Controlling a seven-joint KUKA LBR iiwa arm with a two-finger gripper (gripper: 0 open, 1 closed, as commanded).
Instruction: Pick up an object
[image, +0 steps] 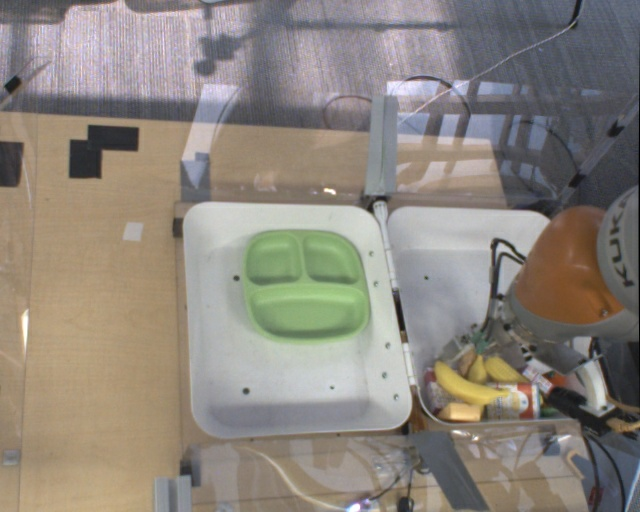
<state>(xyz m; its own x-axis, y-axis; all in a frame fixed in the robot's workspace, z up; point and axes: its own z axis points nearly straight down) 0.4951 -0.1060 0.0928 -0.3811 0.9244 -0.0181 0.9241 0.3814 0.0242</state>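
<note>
Surface (90, 330) on the far left carries nothing of the task, just black marker patches and a small tag. Left bin (215, 390): one green divided plate (305, 284), three compartments, flat near the middle, nothing in it. It sits well apart from the clutter, so it reads as a possible drop spot rather than a pick target.

Right bin (440, 250): objects crowded into the near corner. Yellow banana (468, 386) lies on top, a second yellow piece (503, 370) just beside it, a small tan block (459, 411) and a red-and-white packet (528, 400) touching them. The near wall probably keeps the pile bunched.

Arm (570, 275) reaches in from the right, orange band above the pile. Hand (487, 343) is low, directly over the bananas; the wrist hides its state, so I cannot tell whether it is open, closed or gripping. Judgement: mid-descent or at grasp, banana the likeliest target; nothing visibly lifted.
</note>
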